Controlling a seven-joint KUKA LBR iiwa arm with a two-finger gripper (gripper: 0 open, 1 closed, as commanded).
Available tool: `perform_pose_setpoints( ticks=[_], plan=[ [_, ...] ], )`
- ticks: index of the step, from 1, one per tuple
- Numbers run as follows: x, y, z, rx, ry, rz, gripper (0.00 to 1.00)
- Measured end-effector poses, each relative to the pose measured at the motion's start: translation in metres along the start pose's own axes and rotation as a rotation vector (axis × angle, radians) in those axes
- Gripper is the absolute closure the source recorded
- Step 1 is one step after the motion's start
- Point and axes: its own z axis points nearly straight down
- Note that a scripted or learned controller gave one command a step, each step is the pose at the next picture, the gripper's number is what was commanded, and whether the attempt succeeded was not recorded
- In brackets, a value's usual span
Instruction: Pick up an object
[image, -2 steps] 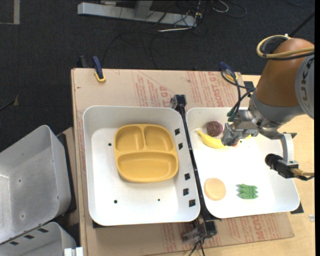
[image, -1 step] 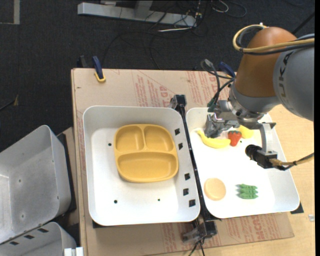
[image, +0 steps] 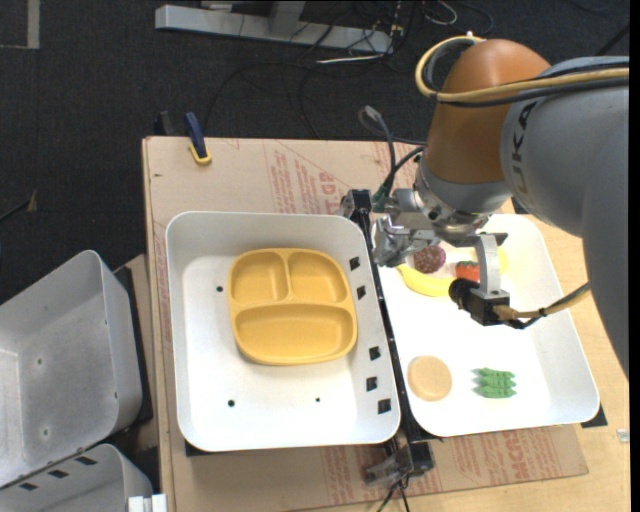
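Banana (image: 428, 284) (yellow) in right bin (image: 560, 395)

A mustard-yellow divided tray (image: 293, 305) with 3 compartments lies in the white left bin (image: 195, 330). In the white right bin (image: 560, 350), nearest the tray, sits a pale tan round disc (image: 430, 378); beyond the disc is a bright green piece (image: 494, 382). Farther from the tray lie a yellow piece (image: 428, 284), a dark maroon lump (image: 430, 259) and a red-orange bit (image: 467, 270). The bench (image: 270, 180) is tan with red lettering.
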Motion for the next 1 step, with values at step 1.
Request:
perform_pose_setpoints(
  ticks=[1],
  plan=[
    [0.0479,0.0225,0.0214,0.002,-0.001,0.001,1.00]
  ],
)
